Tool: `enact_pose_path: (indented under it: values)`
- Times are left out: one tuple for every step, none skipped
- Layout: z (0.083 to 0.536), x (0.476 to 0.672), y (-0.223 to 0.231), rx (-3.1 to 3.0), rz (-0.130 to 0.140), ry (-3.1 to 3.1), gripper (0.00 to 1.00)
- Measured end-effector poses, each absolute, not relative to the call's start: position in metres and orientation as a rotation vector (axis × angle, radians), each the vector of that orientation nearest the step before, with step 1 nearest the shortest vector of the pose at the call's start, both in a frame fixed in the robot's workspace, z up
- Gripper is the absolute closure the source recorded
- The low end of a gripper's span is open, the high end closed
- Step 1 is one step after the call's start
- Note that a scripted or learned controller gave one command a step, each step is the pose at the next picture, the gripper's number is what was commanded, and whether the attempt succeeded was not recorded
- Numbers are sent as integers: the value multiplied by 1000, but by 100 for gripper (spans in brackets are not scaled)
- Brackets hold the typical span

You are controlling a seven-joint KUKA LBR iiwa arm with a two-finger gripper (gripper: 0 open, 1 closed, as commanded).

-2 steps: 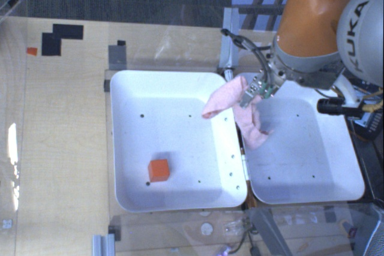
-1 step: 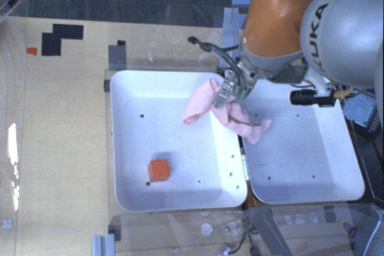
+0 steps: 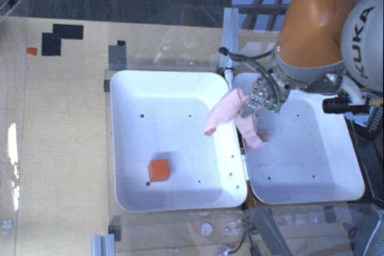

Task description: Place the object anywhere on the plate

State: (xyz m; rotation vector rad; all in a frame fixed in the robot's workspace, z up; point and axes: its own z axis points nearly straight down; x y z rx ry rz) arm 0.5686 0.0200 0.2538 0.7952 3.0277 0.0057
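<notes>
Camera view, one item in transit: pink cloth, limp, draped across the divide between the two bins, one end over the left bin, the other hanging into the right bin. Gripper sits at the cloth's upper right edge, apparently pinching it there, hence the hanging folds. Orange cube lies well to the cloth's lower left. No plate identifiable; placement judged not yet done.

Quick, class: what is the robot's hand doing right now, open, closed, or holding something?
Hand: closed on the pink cloth, which hangs over the wall between the two bins.
</notes>
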Motion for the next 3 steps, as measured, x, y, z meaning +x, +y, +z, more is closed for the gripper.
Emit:
enact_pose_path:
  values:
    - [239, 582, 83, 532, 5, 3088, 100]
    - [209, 579, 174, 639, 6, 3071, 100]
    - [209, 625, 112, 823, 6, 3024, 100]
